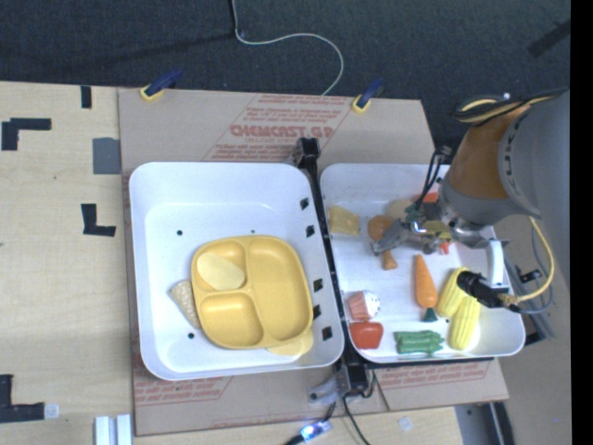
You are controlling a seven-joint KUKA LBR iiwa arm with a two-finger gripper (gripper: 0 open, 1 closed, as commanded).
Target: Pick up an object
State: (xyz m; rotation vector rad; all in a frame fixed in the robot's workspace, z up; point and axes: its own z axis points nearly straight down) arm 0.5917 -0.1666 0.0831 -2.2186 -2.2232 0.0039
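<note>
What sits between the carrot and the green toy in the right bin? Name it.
Nothing large: in the camera view, the carrot and green toy are separated by bare bin floor, besides the carrot's small dark-green stem.

You have a pale wooden bench with black markings; a brown cardboard sheet lies flat on it, held by blue-and-yellow clamps at its far edge. Two white bins sit side by side on the cardboard, touching.

a brown cardboard sheet under both bins, clipped by two blue-yellow clamps.
</note>
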